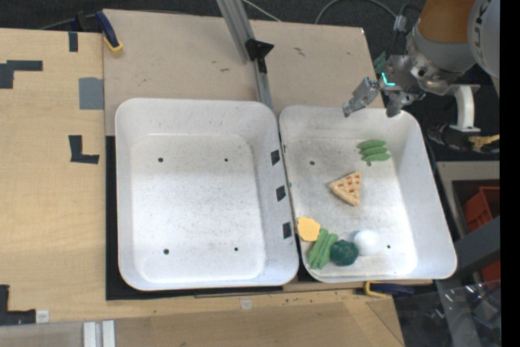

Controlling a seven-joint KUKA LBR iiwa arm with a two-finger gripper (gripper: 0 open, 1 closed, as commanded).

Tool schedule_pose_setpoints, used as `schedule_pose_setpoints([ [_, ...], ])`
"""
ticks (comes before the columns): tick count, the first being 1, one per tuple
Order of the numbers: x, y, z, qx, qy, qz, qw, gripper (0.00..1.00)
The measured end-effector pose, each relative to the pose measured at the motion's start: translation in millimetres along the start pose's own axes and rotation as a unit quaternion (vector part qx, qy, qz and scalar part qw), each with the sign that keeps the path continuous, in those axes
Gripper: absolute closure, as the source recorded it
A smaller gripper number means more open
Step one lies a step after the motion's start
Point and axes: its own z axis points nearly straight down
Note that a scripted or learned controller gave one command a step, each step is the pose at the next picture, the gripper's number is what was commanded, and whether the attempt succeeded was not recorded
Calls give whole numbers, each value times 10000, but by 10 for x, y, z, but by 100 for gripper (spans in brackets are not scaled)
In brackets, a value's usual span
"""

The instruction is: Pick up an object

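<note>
My gripper (pixel 375 102) hangs open over the far edge of the right bin (pixel 422 199), with nothing between its fingers. Below it in that bin lies a green bean-like piece (pixel 373 150). A yellow waffle wedge (pixel 347 188) rests near the bin's middle. At the near edge sit an orange-yellow piece (pixel 308 229), a green pod (pixel 322 248), a dark green round piece (pixel 344 253) and a white ball (pixel 366 240).
The left bin (pixel 195 191) stands beside the right one, joined by dark clips. A slanted metal pole (pixel 231 4) rises from the back between the bins. Cables lie behind the arm at the back right.
</note>
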Motion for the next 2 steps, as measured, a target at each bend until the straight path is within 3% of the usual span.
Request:
schedule_pose_setpoints([
  [1,-1,8,-29,-22,-8,-7,10000,0],
  [2,50,5,415,-4,-9,-4,10000,0],
])
